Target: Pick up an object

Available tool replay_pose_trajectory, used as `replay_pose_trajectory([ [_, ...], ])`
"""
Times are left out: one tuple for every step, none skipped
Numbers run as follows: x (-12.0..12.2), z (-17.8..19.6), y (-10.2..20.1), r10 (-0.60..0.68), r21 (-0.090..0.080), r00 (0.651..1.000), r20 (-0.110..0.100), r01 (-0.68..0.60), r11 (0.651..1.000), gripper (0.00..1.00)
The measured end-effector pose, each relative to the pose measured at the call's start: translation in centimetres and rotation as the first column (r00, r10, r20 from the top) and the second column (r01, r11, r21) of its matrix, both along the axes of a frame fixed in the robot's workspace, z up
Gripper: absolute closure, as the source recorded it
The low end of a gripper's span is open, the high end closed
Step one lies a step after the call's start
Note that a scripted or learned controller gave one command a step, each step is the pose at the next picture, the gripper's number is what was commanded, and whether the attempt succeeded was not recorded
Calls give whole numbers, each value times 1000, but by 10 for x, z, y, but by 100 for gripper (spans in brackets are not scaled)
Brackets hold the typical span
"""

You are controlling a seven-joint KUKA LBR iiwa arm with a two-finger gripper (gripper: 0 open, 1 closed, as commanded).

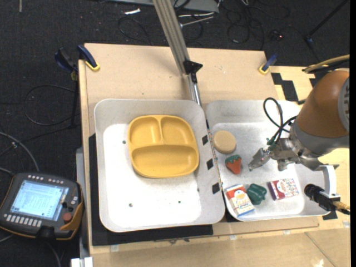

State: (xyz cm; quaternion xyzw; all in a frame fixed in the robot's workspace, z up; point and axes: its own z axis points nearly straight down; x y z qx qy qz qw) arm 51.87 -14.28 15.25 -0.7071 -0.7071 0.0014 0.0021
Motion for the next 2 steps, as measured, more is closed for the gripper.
replay_pose_trajectory([
  [-1,-54,1,0,0,1000,0,0,1000,0],
  [1,-41,0,0,-1,1000,6,0,1000,100],
])
